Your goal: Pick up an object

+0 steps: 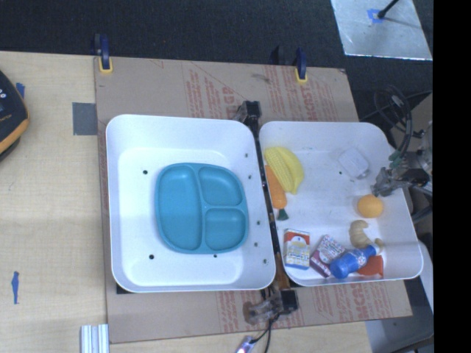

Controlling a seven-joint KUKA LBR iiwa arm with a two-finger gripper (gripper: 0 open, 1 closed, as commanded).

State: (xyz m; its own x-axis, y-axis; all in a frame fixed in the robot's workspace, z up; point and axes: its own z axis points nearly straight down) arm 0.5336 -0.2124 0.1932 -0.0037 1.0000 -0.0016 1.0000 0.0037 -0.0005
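The right bin (324, 134) holds several objects: a yellow banana (285, 168), an orange carrot (276, 188) beside it, a clear plastic cup (355, 163), an orange ball (370, 207), a tan piece (358, 233), a small red and white carton (296, 248), a snack packet (326, 254) and a blue bottle (355, 260) with a red end. My gripper (388, 181) sits at the bin's right rim, just up and right of the orange ball. Nothing shows between its fingers.
The left bin (125, 168) carries a blue divided plate (202, 207). Both bins rest on brown cardboard (184, 87) held by clamps (104, 54). A black and yellow device (9, 112) lies at the bench's left edge. Cables (397, 105) hang at the right.
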